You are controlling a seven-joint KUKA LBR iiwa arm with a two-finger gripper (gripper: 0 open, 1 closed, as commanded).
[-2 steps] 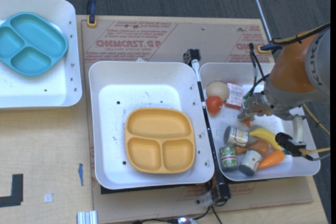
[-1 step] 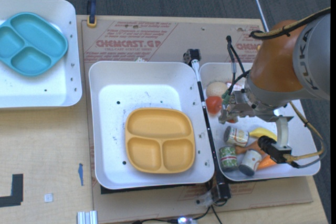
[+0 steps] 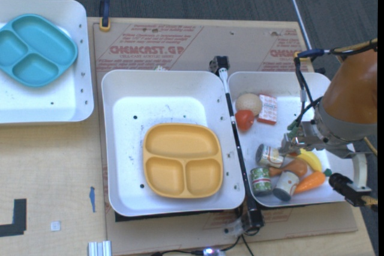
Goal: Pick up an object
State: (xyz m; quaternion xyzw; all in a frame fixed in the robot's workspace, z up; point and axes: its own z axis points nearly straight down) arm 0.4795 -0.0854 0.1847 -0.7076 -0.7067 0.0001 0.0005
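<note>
My gripper (image 3: 292,145) hangs low over the right bin (image 3: 281,82), coming in from the right under the orange band of the arm. It sits just above a small can lying on its side (image 3: 269,156) and a yellow banana (image 3: 310,159). An orange carrot (image 3: 310,181) and two more cans (image 3: 260,180) (image 3: 286,185) lie along the bin's front edge. Further back are a red tomato (image 3: 244,120), a beige ball (image 3: 249,104) and a red and white packet (image 3: 268,110). The arm's wrist hides part of the bin's right side.
The left bin (image 3: 120,129) holds a yellow divided plate (image 3: 182,160). A blue divided plate (image 3: 36,50) rests on a white tray (image 3: 66,105) at the far left. A black clamp (image 3: 219,63) sits between the bins at the back, and cables run by the arm.
</note>
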